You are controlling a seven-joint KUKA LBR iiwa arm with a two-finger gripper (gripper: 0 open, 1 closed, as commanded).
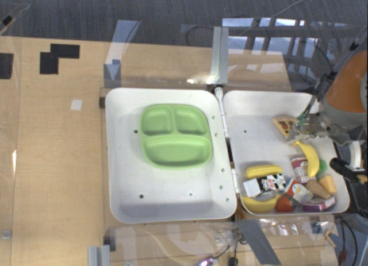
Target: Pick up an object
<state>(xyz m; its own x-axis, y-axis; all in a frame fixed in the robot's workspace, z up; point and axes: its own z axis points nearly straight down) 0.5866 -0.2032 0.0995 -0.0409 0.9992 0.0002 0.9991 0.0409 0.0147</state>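
Banana (310, 158) long axis steep, upper tip toward gripper (303, 126) (finger state unclear).

No text, label or number was legible; print on the small carton (266, 184) was too blurred.

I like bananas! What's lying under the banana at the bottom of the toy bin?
The lower banana rests on the right bin floor. A black-and-white box and a strawberry cover parts of it, so what's beneath those spots is hidden.
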